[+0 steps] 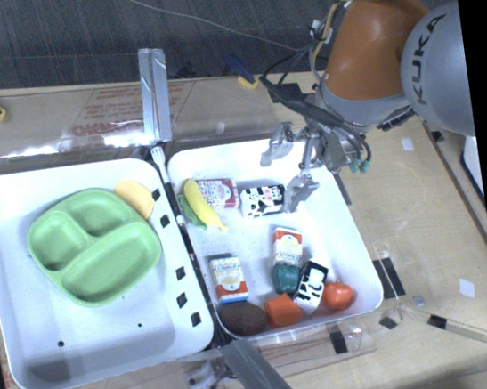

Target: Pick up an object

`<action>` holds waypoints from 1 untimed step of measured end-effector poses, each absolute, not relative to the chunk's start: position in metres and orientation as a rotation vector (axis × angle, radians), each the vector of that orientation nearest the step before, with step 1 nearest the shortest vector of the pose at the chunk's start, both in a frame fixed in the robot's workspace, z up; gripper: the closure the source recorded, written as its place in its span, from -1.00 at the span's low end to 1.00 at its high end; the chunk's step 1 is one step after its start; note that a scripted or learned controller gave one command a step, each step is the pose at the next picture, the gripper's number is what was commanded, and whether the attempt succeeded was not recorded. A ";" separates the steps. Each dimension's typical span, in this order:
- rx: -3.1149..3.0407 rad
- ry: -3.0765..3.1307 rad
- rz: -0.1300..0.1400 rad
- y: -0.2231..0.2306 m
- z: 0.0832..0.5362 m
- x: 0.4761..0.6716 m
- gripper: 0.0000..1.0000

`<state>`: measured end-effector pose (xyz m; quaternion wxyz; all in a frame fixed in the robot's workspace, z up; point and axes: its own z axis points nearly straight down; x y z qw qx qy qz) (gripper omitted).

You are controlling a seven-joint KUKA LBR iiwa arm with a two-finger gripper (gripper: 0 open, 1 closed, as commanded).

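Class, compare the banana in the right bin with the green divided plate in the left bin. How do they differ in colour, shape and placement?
The banana is yellow; the green divided plate is pale green. The banana is slim and curved, while the plate is broad, flat and split into three compartments. The banana lies against its bin's left wall beside a small carton; the plate takes up much of its bin, with a yellow item at its edge. Both rest in white bins.

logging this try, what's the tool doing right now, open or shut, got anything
Tool: open, nothing between its fingers; it sits over the top of the right bin, near the cow-print carton.
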<state>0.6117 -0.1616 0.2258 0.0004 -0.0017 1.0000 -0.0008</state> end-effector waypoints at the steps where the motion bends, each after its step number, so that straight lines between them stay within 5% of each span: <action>1: -0.218 3.129 -0.002 -0.158 0.104 0.645 -1.00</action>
